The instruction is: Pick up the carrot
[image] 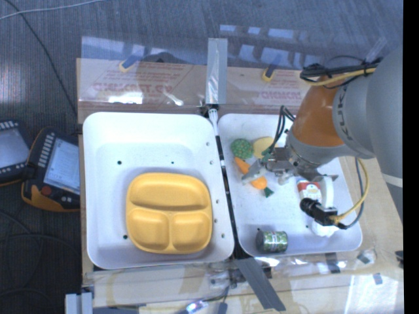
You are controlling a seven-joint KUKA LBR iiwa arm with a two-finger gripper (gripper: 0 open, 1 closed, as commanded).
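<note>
The carrot [243,165] lies in the right bin [347,241], near the bin's left wall. It is a small orange piece, just below a green ball [243,148]. A second orange bit [260,183] lies a little lower and to the right; it may be part of the carrot or another toy, and it is too small to tell.

The gripper [270,169] is low over the bin, just right of the carrot. How wide it is open cannot be told, because the arm [321,120] and its grey parts hide it. Nothing can be seen held in it.

To do this step well, the robot should likely line up right over the orange piece, come straight down, and close on its thin sides. The carrot is small, so a near miss would just push it away.

Things are crowded here. The green ball touches or nearly touches the carrot, and a yellow thing [263,144] sits just beside the ball. The bin wall is close on the left, so there is little room on that side. A can [272,241] lies well apart at the bottom. A red and white bottle [309,191] is off to the right. The left bin [98,175] has a yellow tray [169,211].
</note>
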